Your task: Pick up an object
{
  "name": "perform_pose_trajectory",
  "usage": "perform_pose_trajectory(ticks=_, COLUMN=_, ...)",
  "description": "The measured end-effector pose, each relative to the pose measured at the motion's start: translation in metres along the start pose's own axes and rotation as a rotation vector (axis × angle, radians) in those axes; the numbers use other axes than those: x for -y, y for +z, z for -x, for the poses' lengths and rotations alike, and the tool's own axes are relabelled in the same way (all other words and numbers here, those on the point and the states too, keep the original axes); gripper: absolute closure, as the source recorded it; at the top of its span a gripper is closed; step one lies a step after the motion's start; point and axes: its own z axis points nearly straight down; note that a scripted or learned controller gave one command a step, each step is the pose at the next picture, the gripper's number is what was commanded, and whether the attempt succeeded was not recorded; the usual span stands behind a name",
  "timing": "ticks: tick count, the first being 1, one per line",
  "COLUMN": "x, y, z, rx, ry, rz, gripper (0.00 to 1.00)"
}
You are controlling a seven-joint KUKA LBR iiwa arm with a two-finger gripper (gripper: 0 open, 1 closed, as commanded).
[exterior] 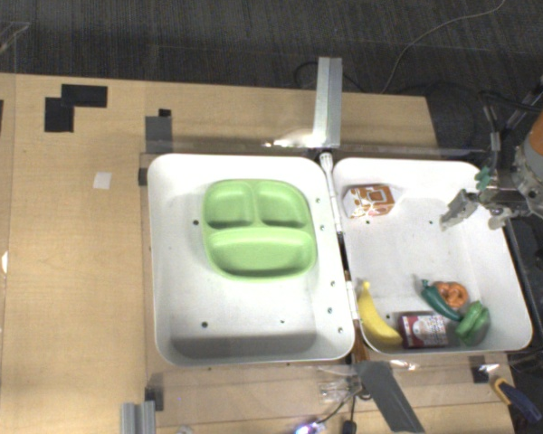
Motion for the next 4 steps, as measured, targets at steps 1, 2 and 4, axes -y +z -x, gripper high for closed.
perform_pose_trajectory(ticks=1, x=0.037, y=0.074, z=0.008, rx=0.0, ry=-0.064, rz=-0.001, gripper=0.0)
perform_pose_trajectory(ticks=2, x=0.063, y=0.134, z=-0.039, rx=0.004, ry=-0.162, rz=0.012, gripper=0.0)
perform_pose_trajectory(ticks=4, x=0.064, y=0.13, z=-0.01, rx=0.003, ry=-0.386, rz=0.007, gripper=0.0)
